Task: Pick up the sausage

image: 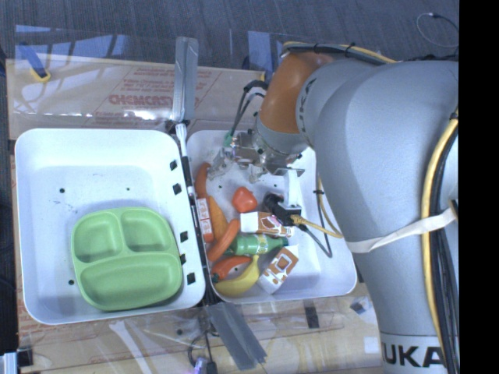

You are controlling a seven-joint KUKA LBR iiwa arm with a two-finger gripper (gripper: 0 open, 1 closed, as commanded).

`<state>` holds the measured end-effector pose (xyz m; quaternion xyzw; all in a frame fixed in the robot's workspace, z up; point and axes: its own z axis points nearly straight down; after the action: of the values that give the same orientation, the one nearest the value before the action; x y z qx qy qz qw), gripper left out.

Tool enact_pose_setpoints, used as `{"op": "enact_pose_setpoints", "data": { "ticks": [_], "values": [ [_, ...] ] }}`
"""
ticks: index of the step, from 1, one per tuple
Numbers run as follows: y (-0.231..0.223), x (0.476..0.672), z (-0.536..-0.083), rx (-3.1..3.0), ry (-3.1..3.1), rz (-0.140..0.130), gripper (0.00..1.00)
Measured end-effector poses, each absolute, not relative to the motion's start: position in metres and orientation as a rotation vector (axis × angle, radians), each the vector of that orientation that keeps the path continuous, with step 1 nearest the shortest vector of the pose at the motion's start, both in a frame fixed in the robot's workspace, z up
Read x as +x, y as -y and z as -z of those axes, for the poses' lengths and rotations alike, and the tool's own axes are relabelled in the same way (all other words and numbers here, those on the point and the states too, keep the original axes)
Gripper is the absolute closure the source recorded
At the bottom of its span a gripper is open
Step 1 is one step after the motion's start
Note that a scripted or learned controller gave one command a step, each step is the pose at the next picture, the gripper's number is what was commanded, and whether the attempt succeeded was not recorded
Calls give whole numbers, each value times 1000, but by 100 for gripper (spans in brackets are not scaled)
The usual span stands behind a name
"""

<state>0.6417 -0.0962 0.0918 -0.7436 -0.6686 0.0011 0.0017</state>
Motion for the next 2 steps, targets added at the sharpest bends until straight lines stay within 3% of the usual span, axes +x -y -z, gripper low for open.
{"op": "enact_pose_setpoints", "data": {
  "ticks": [1, 2],
  "values": [
    [94, 604, -91, -2363, 2065, -5, 0],
    [94, 604, -101, -2358, 2068, -7, 100]
  ]
}}
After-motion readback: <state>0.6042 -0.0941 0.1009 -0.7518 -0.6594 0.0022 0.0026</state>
